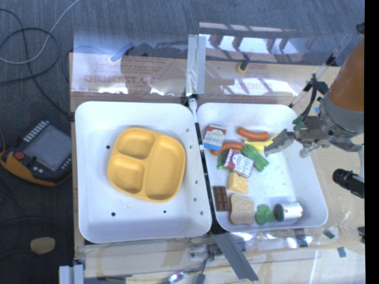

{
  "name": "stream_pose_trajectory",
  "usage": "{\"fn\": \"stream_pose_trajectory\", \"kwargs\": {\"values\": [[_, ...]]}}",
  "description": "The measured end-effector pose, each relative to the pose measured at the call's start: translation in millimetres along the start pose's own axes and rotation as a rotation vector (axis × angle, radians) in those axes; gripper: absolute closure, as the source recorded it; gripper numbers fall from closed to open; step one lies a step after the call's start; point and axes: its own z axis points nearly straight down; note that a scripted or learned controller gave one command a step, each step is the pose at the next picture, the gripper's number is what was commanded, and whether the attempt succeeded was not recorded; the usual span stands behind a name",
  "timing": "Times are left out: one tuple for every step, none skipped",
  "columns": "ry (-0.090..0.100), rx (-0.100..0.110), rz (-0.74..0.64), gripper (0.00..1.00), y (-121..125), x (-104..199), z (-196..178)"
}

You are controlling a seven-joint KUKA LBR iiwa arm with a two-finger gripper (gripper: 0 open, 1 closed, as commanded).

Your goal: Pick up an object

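Toys of small size lie all in the right white bin (312, 185), and you must choose one of them. The grey two-finger gripper (291, 142) hangs over the right part of this bin, above the items and holding nothing. Its fingers look spread apart, one pointing left toward the food, one more to the right.

For a good pick, I think you should take a free-standing item. The silver metal can (290, 210) near the front edge lies on its side beside a green broccoli piece (265, 214), so it may roll away. The red-orange sausage (253, 134) at the back has free space around it and seems the easier target. Come down straight, with one finger on each long side, and close only when low enough.

I count one sausage, one can, one broccoli piece, one slice of brown bread (241, 209), one yellow cheese square (238, 184), one brown chocolate bar (220, 198), one small white carton (214, 138) and one red packet (241, 163). The green pieces in the middle are piled, so their number I cannot tell. In the left white bin (95, 218) rests one yellow divided plastic plate (146, 163).
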Motion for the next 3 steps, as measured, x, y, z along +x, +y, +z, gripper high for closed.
{"fn": "stream_pose_trajectory", "kwargs": {"values": [[-0.001,0.001,-0.064,0.00,52.1,-7.8,85.3],[-0.005,-0.024,-0.016,0.00,104.4,-16.1,161.5],[-0.005,-0.018,0.006,0.00,76.0,-20.4,177.5]]}}
